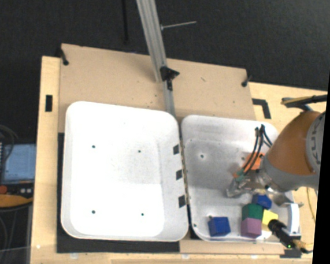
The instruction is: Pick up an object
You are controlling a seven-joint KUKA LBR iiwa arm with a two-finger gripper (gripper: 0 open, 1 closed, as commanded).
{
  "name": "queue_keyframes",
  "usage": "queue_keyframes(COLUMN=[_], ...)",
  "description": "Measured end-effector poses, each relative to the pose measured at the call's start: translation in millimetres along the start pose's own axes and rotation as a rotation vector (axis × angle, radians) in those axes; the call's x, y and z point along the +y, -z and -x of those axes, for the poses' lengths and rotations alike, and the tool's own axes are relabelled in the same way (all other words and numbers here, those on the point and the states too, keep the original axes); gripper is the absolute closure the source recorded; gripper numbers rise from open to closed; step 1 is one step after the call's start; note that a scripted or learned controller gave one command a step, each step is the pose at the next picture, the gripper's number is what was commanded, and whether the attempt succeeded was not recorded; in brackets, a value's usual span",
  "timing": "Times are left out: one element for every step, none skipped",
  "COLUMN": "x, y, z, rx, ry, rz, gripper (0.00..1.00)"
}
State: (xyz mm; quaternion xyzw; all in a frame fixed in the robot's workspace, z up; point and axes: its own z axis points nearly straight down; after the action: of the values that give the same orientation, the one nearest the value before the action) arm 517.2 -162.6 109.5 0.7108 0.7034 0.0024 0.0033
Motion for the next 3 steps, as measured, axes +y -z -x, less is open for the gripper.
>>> queue_keyframes(x=[-7, -2, 0], y=[52, 96, 131], z=[-1, -2, -1], rx=[0.0, 0.0, 0.0], ry=[0.005, 0.014, 0.016], rz=[-0.001, -0.001, -0.002], gripper=[1.0, 1.0, 1.0])
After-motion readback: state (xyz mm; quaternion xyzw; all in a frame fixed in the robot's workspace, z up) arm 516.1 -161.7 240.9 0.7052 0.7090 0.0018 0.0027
